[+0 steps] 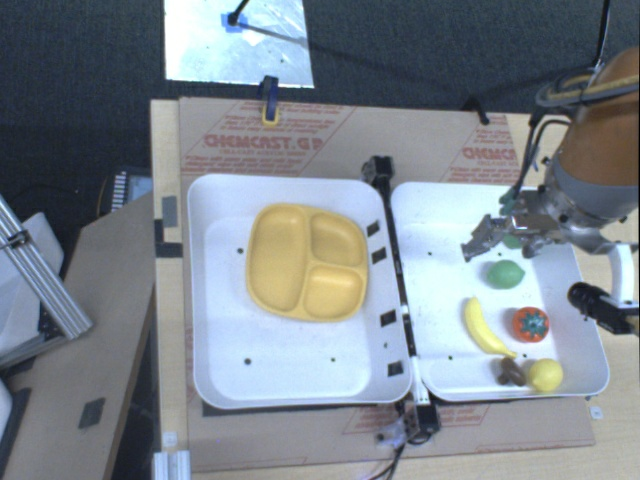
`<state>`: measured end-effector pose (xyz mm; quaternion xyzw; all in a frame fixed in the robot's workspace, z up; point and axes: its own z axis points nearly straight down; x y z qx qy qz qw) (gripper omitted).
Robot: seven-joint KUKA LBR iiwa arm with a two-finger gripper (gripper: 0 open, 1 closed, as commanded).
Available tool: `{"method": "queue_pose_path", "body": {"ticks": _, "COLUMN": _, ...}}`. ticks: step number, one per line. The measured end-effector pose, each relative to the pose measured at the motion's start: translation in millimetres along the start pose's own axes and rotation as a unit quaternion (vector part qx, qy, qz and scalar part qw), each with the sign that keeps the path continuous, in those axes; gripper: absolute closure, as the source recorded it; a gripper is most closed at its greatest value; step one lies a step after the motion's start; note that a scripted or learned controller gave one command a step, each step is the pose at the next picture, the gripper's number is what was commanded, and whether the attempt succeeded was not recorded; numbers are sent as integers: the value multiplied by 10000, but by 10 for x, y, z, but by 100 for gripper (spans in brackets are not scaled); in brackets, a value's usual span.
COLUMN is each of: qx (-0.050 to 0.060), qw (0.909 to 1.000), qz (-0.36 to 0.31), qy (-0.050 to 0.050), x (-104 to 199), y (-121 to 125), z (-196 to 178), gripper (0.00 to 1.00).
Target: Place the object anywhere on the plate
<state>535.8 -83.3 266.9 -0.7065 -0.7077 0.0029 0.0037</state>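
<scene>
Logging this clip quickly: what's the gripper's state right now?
Gripper: cannot be told; it sits over the right bin, just above the green object, nothing seen between it.

From my remote station: the bench point(170, 298) carries a brown board printed with red lettering point(262, 136), and a yellow clamp point(269, 101) grips its far edge. Beyond it, a shiny silver sheet point(238, 26) lies on dark carpet point(80, 68). At left, an aluminium rail point(40, 278) slants past the bench's corner.
</scene>
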Motion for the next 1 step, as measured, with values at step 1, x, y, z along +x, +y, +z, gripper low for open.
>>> {"method": "queue_pose_path", "body": {"ticks": 1, "qx": -57, "qw": 10000, "qz": -9, "qy": -6, "x": 1, "y": 19, "z": -55, "gripper": 0}}
